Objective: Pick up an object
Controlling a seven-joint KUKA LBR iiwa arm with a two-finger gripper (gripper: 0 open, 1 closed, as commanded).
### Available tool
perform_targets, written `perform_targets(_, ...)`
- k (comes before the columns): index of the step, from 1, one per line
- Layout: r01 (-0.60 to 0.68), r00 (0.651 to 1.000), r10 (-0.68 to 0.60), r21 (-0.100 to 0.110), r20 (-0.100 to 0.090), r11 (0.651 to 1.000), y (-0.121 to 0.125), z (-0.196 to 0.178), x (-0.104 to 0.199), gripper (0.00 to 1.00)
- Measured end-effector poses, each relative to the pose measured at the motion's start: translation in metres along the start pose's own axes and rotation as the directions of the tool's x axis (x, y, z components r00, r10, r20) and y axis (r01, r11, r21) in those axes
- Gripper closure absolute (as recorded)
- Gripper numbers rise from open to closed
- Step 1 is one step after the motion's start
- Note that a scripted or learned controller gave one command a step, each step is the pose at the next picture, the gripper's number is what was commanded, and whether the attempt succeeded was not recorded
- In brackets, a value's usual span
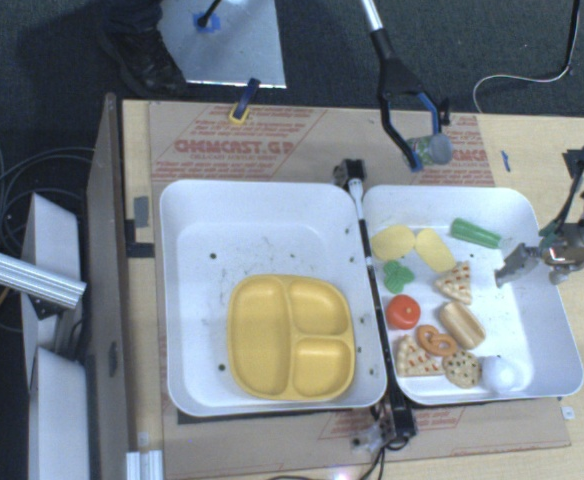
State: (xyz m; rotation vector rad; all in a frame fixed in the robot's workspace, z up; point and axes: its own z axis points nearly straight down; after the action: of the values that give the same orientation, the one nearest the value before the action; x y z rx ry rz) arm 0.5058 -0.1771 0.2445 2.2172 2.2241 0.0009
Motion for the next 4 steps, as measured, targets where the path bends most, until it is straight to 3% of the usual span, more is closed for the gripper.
perform_targets(1,0.008,1.0,-0.008,-0.002,-0.001,1.0,0.065,0.062,0.056,0.0)
perform_targets(2,-0.003,1.0,0.003,0.0,0.001,1.0,0.074,0.133,0.015,0.0)
perform_targets(3,0.006,1.0,-0.006,-0.004,0.001,1.0,0.134,0.161,0.07,0.0)
perform_targets(4,-0.002,1.0,0.002,0.0,0.0,1.0,0.117,0.16,0.062,0.0)
